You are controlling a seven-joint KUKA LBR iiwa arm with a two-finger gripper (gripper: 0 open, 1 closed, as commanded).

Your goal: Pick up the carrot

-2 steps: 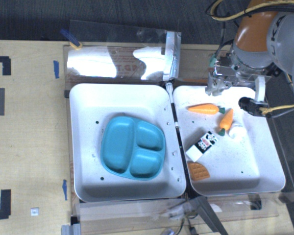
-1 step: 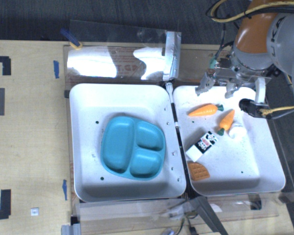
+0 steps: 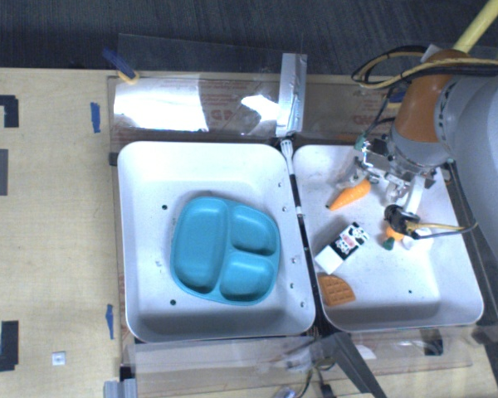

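Camera view: end effector [image 3: 388, 175] seen just right of carrot [image 3: 349, 196], finger state not discernible. Risk judged: off-centre closure, carrot nudged aside, slipped.

No text can be read. The small black-and-white box [image 3: 342, 245] in the right bin [image 3: 448, 297] bears a printed pattern, too blurred to make out. The clear sheet [image 3: 201, 106] behind the bins shows faint reddish print, illegible.
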